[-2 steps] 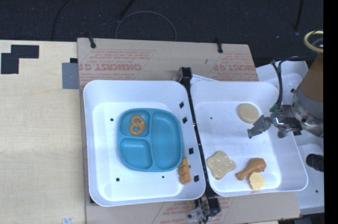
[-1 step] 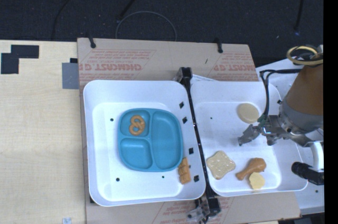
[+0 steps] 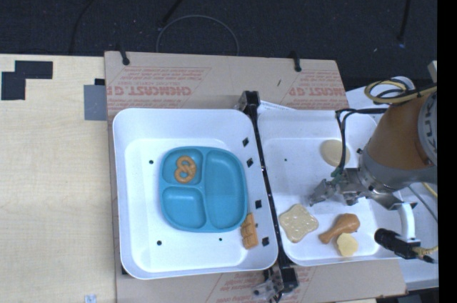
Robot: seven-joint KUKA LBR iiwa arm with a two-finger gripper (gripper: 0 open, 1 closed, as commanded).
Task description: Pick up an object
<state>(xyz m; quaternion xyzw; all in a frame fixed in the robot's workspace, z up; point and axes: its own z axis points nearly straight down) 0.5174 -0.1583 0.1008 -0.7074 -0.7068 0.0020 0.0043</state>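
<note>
Grey arm point(image 3: 403, 144) with orange band reaches in from the right, gripper point(image 3: 323, 193) lowered, pointing left.

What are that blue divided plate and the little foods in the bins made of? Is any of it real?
The plate looks like moulded plastic: one even blue, smooth, softly glossy. The pretzel, toast and drumstick look like toy plastic too, with flat uniform colours and rounded edges, though the view is too coarse to be sure. The bins seem thin white plastic.
</note>
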